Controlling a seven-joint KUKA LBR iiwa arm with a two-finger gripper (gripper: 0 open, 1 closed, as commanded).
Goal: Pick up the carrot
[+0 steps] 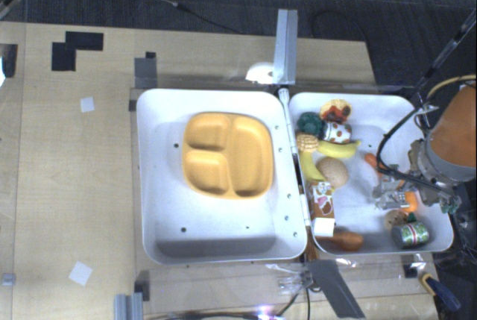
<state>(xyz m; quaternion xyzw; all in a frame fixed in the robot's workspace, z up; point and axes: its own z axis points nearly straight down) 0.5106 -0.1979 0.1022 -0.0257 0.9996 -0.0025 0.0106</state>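
Note:
The carrot (370, 160) lies in the right bin (358, 210), right of the middle. Its orange end pokes out to the upper left of my gripper (393, 193), and another orange patch shows at the gripper's lower right. The gripper is low over the carrot's middle and hides that part. The arm's orange band (456, 133) sits above it at the right edge. The wrist and cables cover the gripper's tips.
A green can (411, 234) lies just below the gripper. On the bin's left side are a banana (339, 149), a corn cob (306, 141), a potato (334, 172), a small box (323, 199) and a sausage (346, 240). The left bin (160, 184) holds a yellow divided tray (227, 154).

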